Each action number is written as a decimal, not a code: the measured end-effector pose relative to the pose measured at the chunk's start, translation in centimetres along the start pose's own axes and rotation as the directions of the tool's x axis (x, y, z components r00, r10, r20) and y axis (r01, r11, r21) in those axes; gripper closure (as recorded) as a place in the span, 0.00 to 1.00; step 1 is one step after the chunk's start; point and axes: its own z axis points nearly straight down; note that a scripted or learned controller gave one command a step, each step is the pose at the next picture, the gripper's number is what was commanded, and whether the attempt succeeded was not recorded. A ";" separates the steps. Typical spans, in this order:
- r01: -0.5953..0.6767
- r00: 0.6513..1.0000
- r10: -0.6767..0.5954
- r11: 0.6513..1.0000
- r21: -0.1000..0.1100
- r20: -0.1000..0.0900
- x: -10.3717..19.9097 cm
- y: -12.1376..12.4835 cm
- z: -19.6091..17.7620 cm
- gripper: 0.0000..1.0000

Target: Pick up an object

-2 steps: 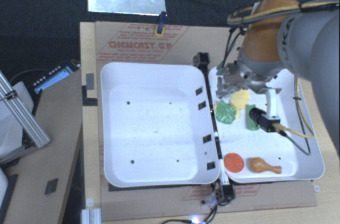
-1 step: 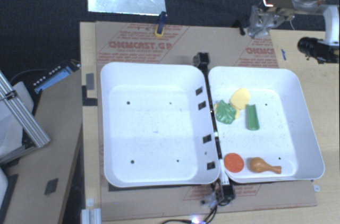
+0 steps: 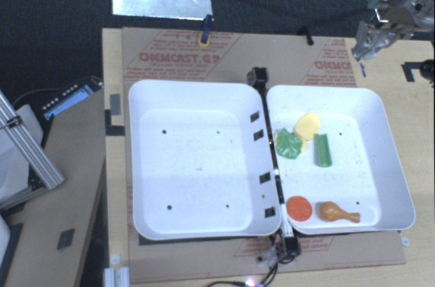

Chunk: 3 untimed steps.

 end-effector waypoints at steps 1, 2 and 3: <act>-0.002 1.000 0.002 1.000 -0.002 0.003 -11.2 4.1 -0.4 1.00; 0.012 1.000 -0.012 1.000 -0.003 -0.003 -7.8 6.0 0.0 1.00; 0.002 1.000 -0.002 1.000 -0.001 0.001 -13.9 5.8 1.1 1.00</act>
